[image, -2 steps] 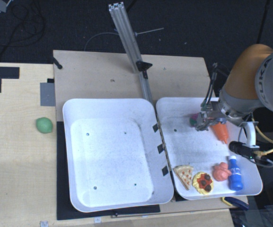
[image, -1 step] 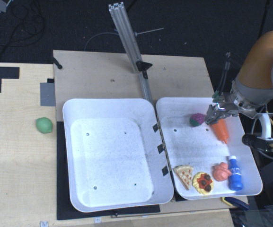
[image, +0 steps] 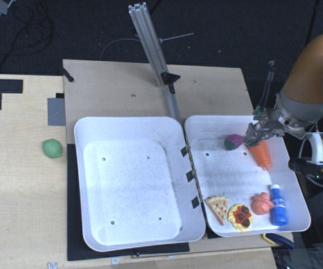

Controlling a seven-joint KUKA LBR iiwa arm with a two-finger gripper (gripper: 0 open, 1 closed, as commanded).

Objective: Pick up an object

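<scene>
The right bin [image: 228, 172] holds several toy items. An orange carrot [image: 262, 155] lies near its far right wall, and a purple and green piece [image: 234, 142] sits just left of it. A pizza slice [image: 218, 208], a round red and yellow piece [image: 240, 216], a pink lump [image: 260, 203] and a blue bottle [image: 277, 206] rest along the front edge. My gripper [image: 255, 134] hangs low over the far right corner of this bin, right at the carrot's upper end and beside the purple piece. Its dark tip hides the contact.
The left bin [image: 94, 150] stands beside the right one. A green ball [image: 52, 148] lies on the bench left of both bins. A slanted aluminium bar [image: 153, 43] rises behind the bins. The arm's orange band [image: 309, 66] fills the far right.
</scene>
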